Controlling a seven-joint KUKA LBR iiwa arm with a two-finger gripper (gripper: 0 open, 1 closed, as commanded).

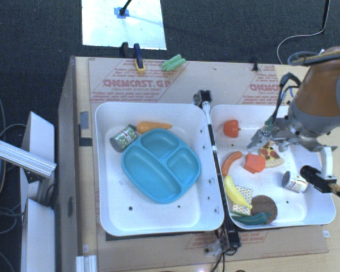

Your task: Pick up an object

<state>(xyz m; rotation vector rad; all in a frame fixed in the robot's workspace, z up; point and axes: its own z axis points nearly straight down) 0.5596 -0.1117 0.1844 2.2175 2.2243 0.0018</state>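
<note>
Two white bins sit side by side on a cardboard-topped bench; the left bin holds a blue tray. In the right bin, the gripper hovers over a pizza slice and an orange block. Its grip cannot be told. Likely the approach step: next it must descend squarely onto one item.
</note>
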